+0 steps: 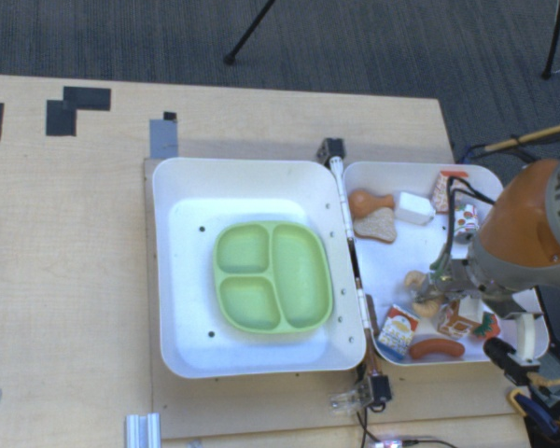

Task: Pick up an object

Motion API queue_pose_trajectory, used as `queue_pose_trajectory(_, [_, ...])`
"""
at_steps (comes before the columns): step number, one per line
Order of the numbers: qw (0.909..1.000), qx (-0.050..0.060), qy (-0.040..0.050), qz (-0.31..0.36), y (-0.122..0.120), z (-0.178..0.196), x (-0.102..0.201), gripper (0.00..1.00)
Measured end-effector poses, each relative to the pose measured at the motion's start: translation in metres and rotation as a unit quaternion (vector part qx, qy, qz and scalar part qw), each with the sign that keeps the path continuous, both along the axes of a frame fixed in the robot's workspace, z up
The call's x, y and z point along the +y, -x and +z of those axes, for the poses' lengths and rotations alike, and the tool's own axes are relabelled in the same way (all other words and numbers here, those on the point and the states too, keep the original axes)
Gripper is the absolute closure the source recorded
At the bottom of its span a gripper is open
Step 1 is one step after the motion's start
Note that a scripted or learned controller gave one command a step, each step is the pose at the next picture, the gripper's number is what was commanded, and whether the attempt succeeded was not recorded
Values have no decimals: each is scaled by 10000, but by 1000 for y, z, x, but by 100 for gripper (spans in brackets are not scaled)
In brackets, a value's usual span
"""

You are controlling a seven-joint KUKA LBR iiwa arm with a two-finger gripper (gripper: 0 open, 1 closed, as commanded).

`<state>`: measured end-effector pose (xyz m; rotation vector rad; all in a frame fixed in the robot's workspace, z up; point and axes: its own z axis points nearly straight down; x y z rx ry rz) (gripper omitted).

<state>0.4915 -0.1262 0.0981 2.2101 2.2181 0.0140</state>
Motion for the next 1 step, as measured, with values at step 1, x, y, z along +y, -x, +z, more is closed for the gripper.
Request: queue_pose_trajectory(1, [10000,40,-8,9,3,134,62,100])
